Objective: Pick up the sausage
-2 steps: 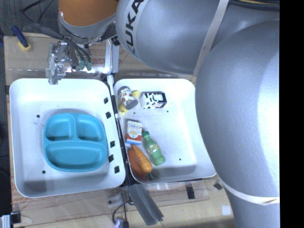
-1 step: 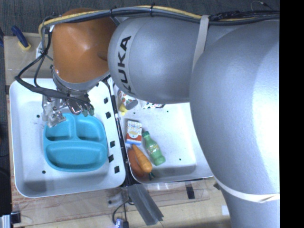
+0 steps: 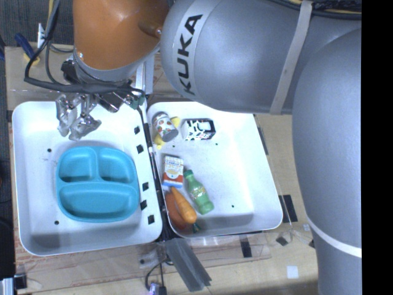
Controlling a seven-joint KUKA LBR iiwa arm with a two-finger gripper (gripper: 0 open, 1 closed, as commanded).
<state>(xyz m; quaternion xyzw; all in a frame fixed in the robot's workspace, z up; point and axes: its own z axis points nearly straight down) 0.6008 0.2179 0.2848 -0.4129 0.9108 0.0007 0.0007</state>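
- Wooden surface (image 3: 270,149) shows around two shallow white bins set side by side, and we read them from the left of the frame to the right.
- At the left, we see the left bin (image 3: 31,165) holding a blue divided tray (image 3: 97,184), which lies flat in the lower middle of that bin with three compartments showing.
- Above the tray, in the upper left of the frame, we see the hand (image 3: 77,118) hanging over the top part of the left bin; its metal fingers point down, nothing is between them, and we cannot tell how far apart they stand.
- Over the hand sits the orange band (image 3: 116,23) of the arm, and the grey arm (image 3: 245,48) fills the top and right of the frame.
- In the right bin (image 3: 245,177), along its left wall, we see a small can (image 3: 164,128) at the top with a black-and-white patterned item (image 3: 199,129) just beside it.
- Below those lies a small carton (image 3: 173,169), and next to it a green bottle (image 3: 198,193), tilted.
- The sausage (image 3: 180,206), orange-brown, lies in the lower left corner of the right bin, touching the bottle and well apart from the hand.
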